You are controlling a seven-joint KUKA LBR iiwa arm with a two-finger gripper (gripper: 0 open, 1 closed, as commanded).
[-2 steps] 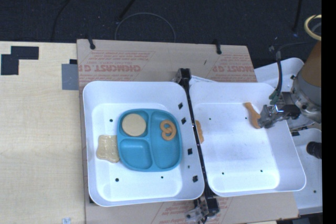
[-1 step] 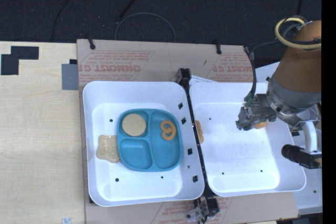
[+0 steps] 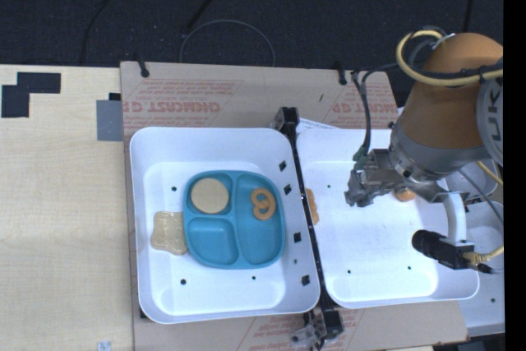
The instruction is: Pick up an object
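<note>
In the camera view the gripper (image 3: 362,191) hangs low over the right bin (image 3: 370,275), and how it is set I cannot tell. A small orange piece (image 3: 404,194) lies just beside the wrist, and a tan piece (image 3: 311,206) rests at the bin's left wall. I judge that the gripper could close on nothing, because both pieces lie off to its sides.
</note>
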